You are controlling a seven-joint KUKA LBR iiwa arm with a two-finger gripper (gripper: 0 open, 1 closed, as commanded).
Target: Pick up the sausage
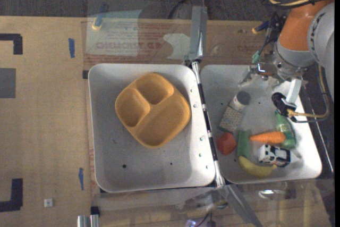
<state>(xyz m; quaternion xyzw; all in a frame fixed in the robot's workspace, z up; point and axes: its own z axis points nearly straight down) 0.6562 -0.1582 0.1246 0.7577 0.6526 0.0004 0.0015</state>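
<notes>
1. Yellow and curved, one banana (254, 166) lies at the near edge of the right bin (223, 82), smooth like moulded plastic.
2. Just behind it sits one small black-and-white block (274, 155) with a patchy print. I can read nothing on it.
3. One orange stick (267, 137), smooth and tapering toward the left, lies just behind that block in the near right part of the right bin. It is the most sausage-like shape I can see, though I cannot tell for certain that it is the sausage.
4. Two green pieces flank it: a green bottle-like piece (284, 126) at its right end and a short green slab (243, 142) at its left end.
5. One red rounded lump (227, 143) rests just beside the slab, near the bin's left wall.
6. One grater (232, 114), a grey round knob above a flat speckled face, lies tilted near the bin's middle.
7. The two shallow white bins have rounded corners. The left bin (106, 157) holds one matte orange-yellow plate (127, 101), a rounded square with three compartments.
8. One gripper (259, 70) hangs from the grey arm (300, 29) over the far end of the right bin, well apart from the orange stick. I cannot tell whether it is open or closed.
9. Cardboard (42, 130) covers the bench. It carries faint print (119, 46) behind the left bin, too blurred to read, and two strips of blue tape (71, 48).
</notes>
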